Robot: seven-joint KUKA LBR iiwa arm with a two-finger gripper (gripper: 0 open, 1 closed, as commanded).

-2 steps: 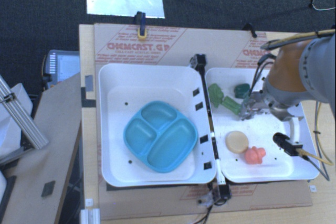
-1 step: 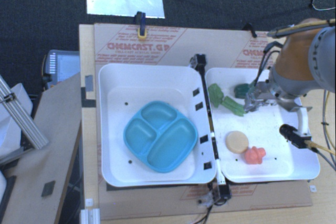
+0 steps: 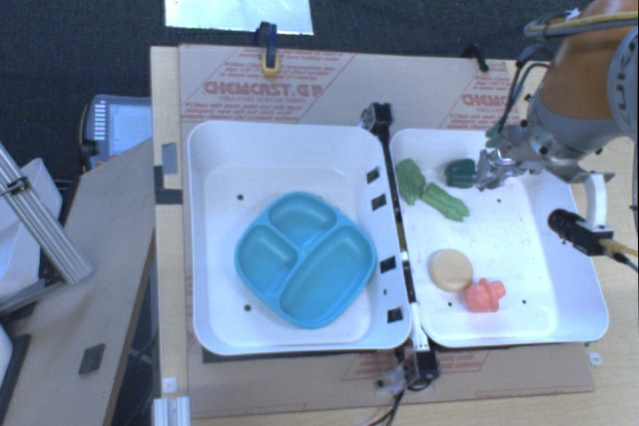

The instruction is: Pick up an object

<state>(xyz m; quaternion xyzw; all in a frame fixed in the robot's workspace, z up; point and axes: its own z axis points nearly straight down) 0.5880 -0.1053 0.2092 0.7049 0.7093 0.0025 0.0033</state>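
The gripper (image 3: 489, 170) sits low over the far part of the right bin (image 3: 574, 314), just beside a small dark green object (image 3: 460, 174), which lies to its left in the view, touching or nearly so; contact cannot be confirmed. Whether the gripper is spread or closed cannot be told, and nothing is visibly held. The dark green object is compact, with no clear long axis. Next to it lies a light green toy (image 3: 427, 192), elongated, running diagonally from the far left toward the near right of the bin. Nearer the front edge lie 1 tan disc (image 3: 450, 269) and 1 pink toy (image 3: 484, 295), close together. The left bin (image 3: 215, 214) holds 1 blue divided plate (image 3: 305, 257) with 3 compartments. The board (image 3: 329, 80) under the bins carries reddish print, seemingly "CHEMCAST GP".
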